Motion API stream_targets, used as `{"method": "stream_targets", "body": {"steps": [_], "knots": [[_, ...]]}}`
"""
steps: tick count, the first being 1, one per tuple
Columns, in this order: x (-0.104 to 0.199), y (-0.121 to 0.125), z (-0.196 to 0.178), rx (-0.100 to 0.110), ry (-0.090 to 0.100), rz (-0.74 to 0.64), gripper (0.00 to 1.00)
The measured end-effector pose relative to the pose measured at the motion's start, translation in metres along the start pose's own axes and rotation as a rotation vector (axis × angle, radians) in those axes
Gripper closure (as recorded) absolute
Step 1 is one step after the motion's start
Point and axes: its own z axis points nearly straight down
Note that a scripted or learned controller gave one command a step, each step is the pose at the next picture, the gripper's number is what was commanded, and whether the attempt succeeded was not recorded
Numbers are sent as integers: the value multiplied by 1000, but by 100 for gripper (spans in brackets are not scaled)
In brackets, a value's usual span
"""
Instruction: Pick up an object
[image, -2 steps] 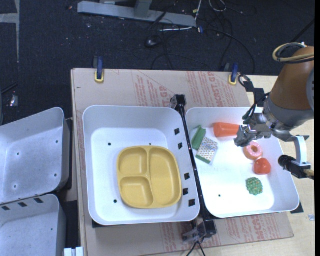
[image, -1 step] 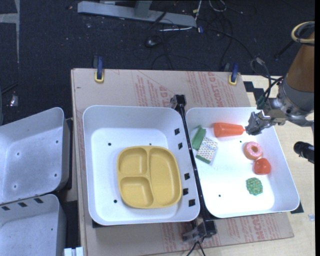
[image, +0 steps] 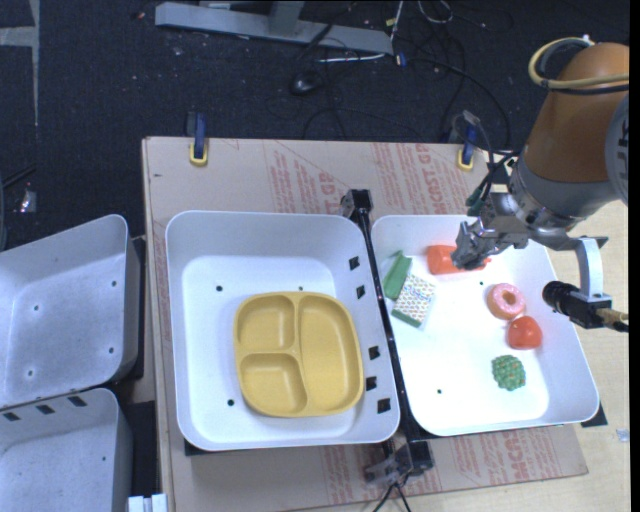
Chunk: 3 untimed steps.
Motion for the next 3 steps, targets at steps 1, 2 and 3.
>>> {"method": "stream_targets", "body": {"steps": [1,2,3], "knots": [[52,8,18,3,-1,1,100],[106,11,34,4,0,0,100],[163,10,47,4,0,0,100]]}}
